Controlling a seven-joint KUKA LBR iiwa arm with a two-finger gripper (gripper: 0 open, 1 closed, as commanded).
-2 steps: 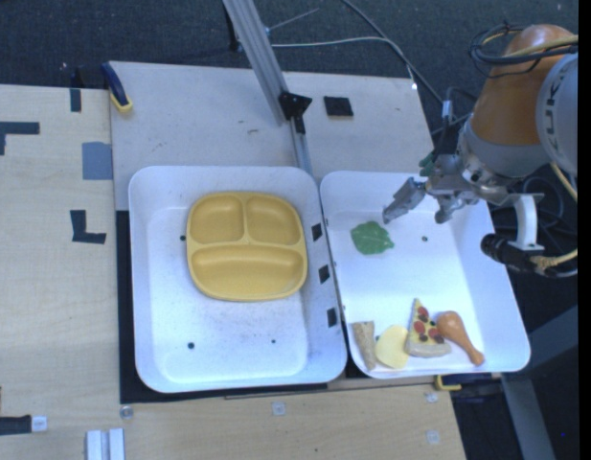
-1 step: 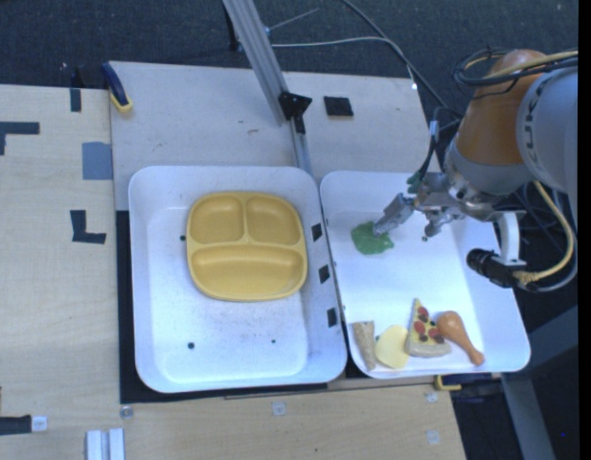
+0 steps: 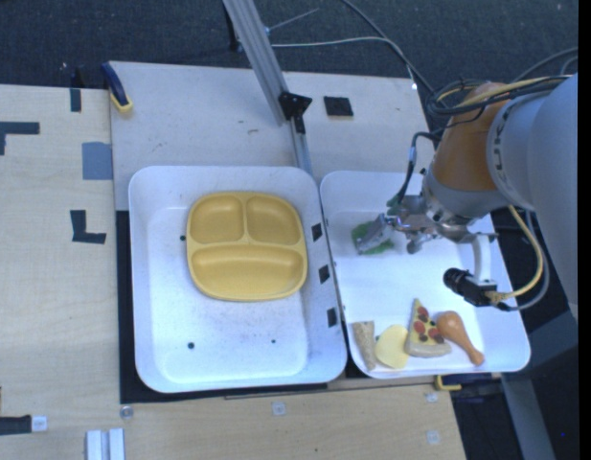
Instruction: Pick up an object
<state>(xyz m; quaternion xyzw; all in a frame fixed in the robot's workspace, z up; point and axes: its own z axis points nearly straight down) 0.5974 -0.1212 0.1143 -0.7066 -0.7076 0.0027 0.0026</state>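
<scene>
Camera view: on the desk (image 3: 46, 190), the left bin (image 3: 151, 286) carries a yellow divided plate (image 3: 247, 245), lying flat in the bin's upper half. The right bin (image 3: 391, 286) sits just beside it, the two rims touching along the centre.

In the right bin's upper left part lies a small green object (image 3: 374, 244), flat on the bin floor. The gripper (image 3: 386, 225) is directly at this object; the fingers (image 3: 370, 230) reach toward the left and meet the object's upper edge. Whether the fingers are spread or closed cannot be told, because their tips merge with the green object in this view, and no part of the object is clearly seen between them.

Along the right bin's lower edge, well apart from the gripper, lies a row of toy food: a beige wedge (image 3: 363, 343), a pale yellow piece (image 3: 393, 346), a pizza slice (image 3: 426, 331) and a brown drumstick (image 3: 459, 334), each touching or just beside its neighbour.

The arm (image 3: 487, 156) enters from the right, above the right bin's upper right corner.
</scene>
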